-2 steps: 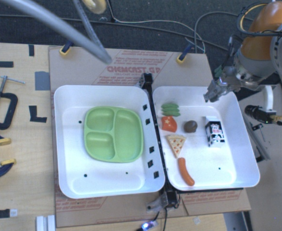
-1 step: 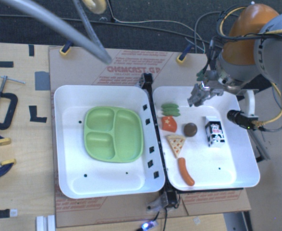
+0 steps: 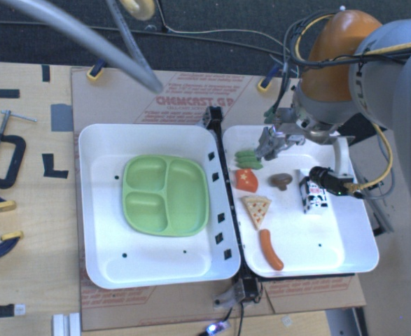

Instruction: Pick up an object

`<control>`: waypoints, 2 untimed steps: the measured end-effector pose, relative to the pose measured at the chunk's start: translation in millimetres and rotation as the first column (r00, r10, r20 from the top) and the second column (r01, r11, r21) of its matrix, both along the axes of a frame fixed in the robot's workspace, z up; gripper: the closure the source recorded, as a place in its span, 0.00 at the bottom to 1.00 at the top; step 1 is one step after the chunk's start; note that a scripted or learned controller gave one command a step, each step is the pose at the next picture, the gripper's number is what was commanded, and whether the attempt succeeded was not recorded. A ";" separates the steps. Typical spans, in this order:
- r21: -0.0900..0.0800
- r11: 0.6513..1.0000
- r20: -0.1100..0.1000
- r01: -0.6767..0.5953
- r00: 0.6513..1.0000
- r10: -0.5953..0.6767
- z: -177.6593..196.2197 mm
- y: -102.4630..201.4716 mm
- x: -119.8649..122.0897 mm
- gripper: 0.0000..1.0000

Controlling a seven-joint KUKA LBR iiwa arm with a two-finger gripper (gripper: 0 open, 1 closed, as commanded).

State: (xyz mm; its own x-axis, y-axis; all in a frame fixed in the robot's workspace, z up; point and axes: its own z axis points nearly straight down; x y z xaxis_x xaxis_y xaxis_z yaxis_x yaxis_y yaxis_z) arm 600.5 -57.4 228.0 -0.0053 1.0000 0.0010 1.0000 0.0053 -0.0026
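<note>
The right bin (image 3: 345, 254) holds several toy foods: a green leafy piece (image 3: 248, 159), a red tomato-like piece (image 3: 246, 180), a brown lump (image 3: 281, 180), a pizza slice (image 3: 257, 209), a red sausage (image 3: 271, 249) and a small black-and-white carton (image 3: 315, 197). My gripper (image 3: 269, 145) hangs low over the bin's back left part, just right of the green piece and above the brown lump. Nothing shows between its fingers.
The left bin (image 3: 96, 208) carries a green divided plate (image 3: 166, 194). A black divider (image 3: 223, 187) runs between the bins. Clamps and tools lie on the bench at far left (image 3: 5, 159). Cables loop around the arm's wrist at right.
</note>
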 end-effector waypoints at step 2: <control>0.000 1.000 0.001 -0.001 1.000 0.001 13.9 103.7 -3.0 1.00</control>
